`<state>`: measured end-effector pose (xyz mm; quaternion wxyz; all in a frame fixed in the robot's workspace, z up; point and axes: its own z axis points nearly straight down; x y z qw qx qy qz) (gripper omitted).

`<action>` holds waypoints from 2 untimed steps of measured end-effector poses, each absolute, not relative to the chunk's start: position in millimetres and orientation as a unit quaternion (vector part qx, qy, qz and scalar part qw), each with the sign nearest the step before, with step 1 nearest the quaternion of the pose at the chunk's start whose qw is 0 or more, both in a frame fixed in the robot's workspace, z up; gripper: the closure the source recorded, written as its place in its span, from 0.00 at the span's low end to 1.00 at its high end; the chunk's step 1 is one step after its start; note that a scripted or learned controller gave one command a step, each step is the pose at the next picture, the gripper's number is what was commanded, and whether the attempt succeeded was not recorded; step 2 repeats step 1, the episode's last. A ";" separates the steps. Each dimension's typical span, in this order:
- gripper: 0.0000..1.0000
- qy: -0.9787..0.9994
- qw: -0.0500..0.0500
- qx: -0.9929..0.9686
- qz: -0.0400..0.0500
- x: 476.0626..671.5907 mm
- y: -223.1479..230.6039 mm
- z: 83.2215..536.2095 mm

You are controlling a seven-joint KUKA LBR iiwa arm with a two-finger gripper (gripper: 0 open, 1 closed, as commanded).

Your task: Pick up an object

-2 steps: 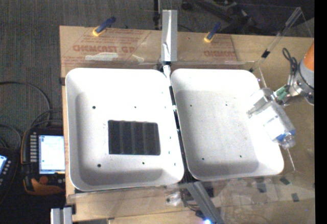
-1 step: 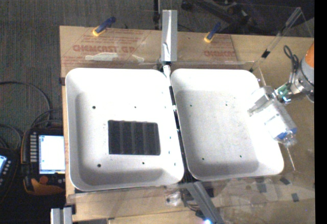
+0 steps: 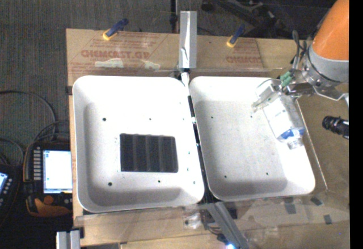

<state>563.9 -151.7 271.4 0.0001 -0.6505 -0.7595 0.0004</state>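
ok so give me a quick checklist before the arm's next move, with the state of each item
1. Target found: ok. A clear plastic bottle with a blue cap end lies against the right bin's far right wall.
2. Hand near target: ok. The hand sits at the bottle's upper end.
3. Bottle between the fingers: cannot tell; clear plastic and glare hide the contact.
4. Bottle lifted: cannot tell; it looks tilted along the wall.
5. Room to lift: ok. Nothing else lies near the bottle.
6. Other object out of the way: ok. The dark ribbed block lies in the left bin.
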 end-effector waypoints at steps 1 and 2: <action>1.00 -0.693 -0.001 -0.721 0.002 656.0 -122.5 314.1; 1.00 -0.693 -0.001 -0.721 0.002 656.0 -122.5 314.1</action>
